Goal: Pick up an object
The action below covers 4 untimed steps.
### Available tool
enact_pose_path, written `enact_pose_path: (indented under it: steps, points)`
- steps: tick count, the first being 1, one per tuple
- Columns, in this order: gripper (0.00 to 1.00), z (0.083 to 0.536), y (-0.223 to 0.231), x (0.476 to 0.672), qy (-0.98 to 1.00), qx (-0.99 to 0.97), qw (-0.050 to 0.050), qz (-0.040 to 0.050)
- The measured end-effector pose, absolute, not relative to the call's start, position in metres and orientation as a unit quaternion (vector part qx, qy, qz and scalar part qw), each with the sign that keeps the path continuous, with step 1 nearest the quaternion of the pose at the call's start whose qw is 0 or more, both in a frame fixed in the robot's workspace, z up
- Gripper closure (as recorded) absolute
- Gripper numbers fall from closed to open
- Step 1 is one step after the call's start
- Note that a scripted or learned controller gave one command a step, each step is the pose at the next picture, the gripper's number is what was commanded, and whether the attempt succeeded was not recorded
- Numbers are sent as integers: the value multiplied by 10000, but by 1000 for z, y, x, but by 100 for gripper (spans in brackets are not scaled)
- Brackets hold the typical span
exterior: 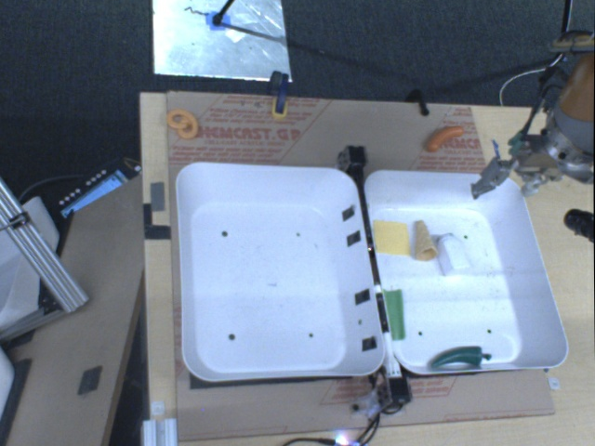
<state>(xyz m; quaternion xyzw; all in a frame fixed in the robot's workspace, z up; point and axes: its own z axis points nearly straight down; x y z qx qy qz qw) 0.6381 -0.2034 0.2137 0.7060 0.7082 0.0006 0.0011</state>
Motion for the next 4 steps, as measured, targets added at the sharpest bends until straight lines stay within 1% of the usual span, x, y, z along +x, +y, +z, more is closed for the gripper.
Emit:
enact_pose_path:
  steps: [1, 2, 3, 4]
  points:
    - [0, 430, -163, 632, 7101, 7040, 89, 57]
    - [100, 430, -164, 631, 7104, 7038, 39, 14]
    - [100, 537, -144, 575, 7095, 7047, 53, 40]
    - [100, 536, -145, 507, 7072, 7071, 7, 9]
